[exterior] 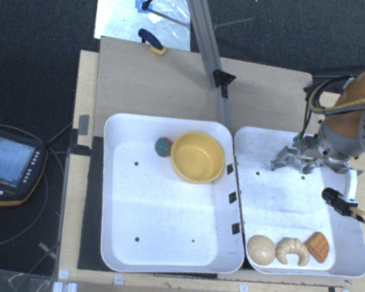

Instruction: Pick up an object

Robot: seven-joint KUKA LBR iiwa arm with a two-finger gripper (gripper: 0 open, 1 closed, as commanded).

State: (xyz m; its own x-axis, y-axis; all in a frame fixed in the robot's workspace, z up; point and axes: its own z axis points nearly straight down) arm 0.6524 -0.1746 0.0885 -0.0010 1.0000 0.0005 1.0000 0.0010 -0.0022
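My gripper (290,167) hangs over the far part of the right bin (295,203), its two fingers spread open with nothing between them. Along that bin's near edge lie a round beige bun (261,250), a pale croissant (293,251) and an orange-brown waffle piece (318,246), all well below the gripper. In the left bin (158,226) a yellow bowl (197,157) sits at the far right, and a small green ball (163,146) touches its left side.
A grey pole (210,39) slants across the board behind the bins. A black plug on a cable (335,201) sticks out from the arm over the right bin's right side. A teach pendant (3,166) lies on the floor at the left.
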